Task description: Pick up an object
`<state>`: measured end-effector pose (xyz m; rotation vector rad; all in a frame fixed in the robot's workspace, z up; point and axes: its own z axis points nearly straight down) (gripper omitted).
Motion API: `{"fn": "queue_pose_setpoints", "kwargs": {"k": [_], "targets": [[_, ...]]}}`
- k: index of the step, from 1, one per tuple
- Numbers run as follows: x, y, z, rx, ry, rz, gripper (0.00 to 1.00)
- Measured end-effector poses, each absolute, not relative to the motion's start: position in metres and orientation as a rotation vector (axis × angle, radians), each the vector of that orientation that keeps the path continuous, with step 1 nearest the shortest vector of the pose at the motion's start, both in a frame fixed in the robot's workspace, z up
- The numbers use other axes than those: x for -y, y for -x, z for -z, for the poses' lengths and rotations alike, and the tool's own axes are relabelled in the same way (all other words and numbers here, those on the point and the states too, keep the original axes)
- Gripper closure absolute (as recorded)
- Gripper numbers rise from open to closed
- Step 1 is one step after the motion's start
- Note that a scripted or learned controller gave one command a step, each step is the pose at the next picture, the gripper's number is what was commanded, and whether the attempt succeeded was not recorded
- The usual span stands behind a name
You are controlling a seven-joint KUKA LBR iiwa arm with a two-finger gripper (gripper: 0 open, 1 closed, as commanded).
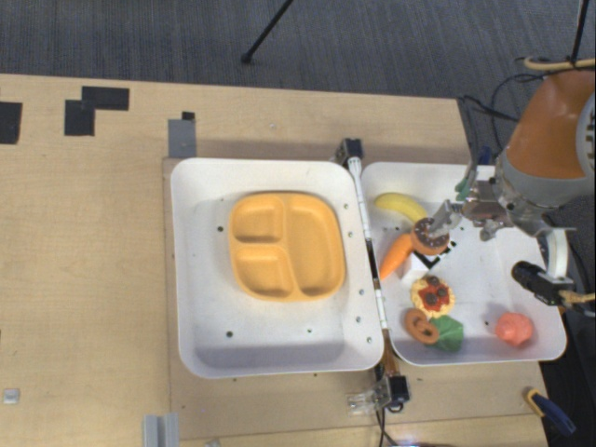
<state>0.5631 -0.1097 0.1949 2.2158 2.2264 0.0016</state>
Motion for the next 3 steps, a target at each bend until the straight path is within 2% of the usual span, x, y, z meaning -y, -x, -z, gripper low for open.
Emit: {"fn": "queue_pose_setpoints", "kwargs": {"k": [1,2,3], "targets": [[0.092,-0.585,-0.122,-2.372,-2.04,-0.011,0.0],[0.103,-0.595,-0.112,-2.558,-1.777,-0.017,0.0],[0.101,-0.597,-0.124,-2.559,-1.776,-0.024,1.0]]}}
